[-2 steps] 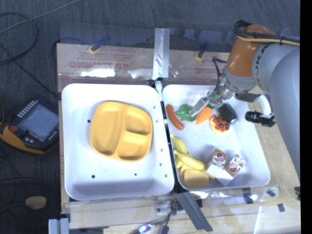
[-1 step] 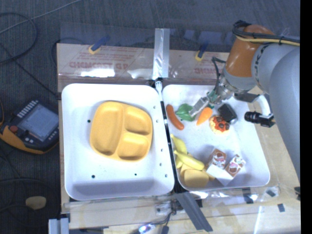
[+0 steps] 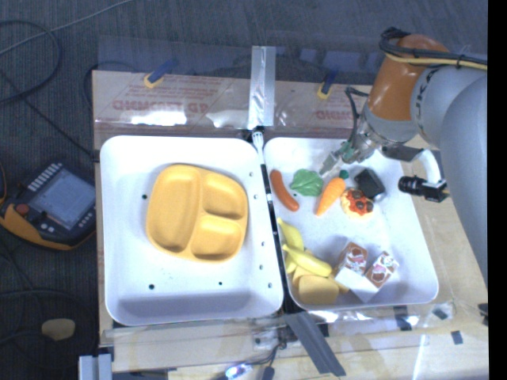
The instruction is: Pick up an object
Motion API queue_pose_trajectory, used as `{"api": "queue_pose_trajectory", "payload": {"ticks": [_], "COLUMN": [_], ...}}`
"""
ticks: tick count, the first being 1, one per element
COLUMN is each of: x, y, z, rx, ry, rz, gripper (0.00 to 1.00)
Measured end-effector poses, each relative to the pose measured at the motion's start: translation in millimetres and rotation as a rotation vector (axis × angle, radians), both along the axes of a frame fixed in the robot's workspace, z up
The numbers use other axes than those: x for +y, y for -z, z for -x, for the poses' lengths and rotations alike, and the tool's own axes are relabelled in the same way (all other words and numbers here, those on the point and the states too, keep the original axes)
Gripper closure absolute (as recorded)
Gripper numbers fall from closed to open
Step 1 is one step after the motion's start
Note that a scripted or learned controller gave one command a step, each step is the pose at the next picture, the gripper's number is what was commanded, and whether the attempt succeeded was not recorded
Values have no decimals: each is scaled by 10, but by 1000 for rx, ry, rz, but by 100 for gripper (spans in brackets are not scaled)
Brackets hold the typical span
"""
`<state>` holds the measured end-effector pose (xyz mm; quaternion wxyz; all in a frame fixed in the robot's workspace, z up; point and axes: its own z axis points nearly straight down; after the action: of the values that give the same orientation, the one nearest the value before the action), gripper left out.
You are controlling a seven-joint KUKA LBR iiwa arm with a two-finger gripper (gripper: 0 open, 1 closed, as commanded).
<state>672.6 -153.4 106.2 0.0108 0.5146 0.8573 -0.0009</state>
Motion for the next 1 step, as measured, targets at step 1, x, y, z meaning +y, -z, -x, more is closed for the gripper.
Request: {"api": "queue_pose_trajectory", "payload": {"ticks": [1], "x": [6], "y": [19], "z": [22], "rx": [11], "ry": [0], "rz": [-3], "gripper": [0]}}
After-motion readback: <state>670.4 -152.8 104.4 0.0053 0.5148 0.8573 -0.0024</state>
